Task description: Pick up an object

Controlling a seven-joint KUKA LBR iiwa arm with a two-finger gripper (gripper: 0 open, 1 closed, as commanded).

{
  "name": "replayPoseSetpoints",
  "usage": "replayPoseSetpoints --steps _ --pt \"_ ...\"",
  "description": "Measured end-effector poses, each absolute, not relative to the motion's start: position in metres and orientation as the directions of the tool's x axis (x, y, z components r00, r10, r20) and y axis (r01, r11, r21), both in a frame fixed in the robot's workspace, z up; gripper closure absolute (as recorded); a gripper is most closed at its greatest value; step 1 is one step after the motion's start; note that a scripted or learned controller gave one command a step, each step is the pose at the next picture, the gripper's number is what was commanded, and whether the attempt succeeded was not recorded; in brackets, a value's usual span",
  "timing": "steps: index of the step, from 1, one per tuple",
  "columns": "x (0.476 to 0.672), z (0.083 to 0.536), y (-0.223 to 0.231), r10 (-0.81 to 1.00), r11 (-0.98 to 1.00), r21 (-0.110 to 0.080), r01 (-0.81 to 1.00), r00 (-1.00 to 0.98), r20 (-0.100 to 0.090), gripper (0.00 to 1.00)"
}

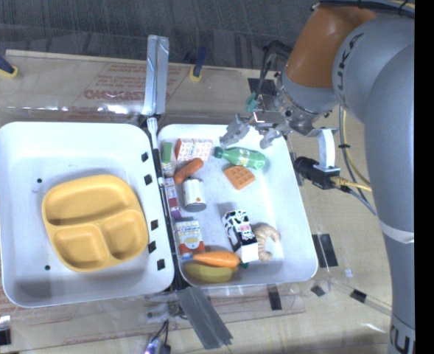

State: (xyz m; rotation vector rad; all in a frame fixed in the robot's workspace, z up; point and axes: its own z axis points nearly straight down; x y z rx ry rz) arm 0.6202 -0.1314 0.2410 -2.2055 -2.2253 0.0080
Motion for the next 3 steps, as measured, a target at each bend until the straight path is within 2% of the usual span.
replayPoseSetpoints --steps 1,2,3 --pt "0.536 0.088 -0.166 0.99 0.141 -0.008 0.99 -0.141 0.003 0.0" --pt "0.536 0.096 -0.166 0.989 0.146 -0.013 0.989 -0.146 0.003 1.0" --pt "0.537 0.189 -0.064 0.963 0.269 -0.006 0.963 -0.269 0.003 1.0"
